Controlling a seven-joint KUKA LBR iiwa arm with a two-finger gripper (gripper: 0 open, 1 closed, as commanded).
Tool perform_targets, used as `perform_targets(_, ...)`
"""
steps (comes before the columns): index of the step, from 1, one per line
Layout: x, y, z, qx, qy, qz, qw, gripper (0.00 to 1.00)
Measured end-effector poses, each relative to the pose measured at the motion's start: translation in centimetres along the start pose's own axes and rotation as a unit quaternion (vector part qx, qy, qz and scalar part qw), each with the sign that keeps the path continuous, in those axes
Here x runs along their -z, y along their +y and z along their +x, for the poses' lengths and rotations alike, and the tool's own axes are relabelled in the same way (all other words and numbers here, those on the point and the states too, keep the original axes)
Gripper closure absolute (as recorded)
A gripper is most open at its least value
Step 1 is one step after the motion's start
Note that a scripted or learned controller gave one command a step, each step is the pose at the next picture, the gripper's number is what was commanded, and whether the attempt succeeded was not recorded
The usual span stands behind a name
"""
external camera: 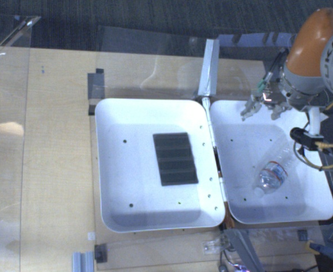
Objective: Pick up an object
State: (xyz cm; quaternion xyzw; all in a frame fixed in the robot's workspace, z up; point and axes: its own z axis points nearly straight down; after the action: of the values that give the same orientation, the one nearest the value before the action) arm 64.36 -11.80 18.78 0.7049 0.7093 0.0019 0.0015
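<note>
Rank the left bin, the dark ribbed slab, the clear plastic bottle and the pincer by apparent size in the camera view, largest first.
1. left bin
2. dark ribbed slab
3. clear plastic bottle and pincer: too close to rank; the pincer sits nearer the camera, which inflates it.

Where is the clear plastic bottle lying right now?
The clear plastic bottle lies in the right bin, toward its near right part, below the gripper.
</note>
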Motion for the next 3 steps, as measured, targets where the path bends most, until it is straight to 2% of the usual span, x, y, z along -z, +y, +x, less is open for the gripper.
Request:
perform_targets(1,-2.5,-6.0,-2.8,0.077,0.000,0.000,0.9971,0.00)
perform_targets(2,-9.8,-9.1,-5.6,0.090,-0.002,-0.004,0.9959,0.00)
perform_targets(3,-9.7,-15.3,-5.9,0.125,-0.002,-0.004,0.9922,0.00)
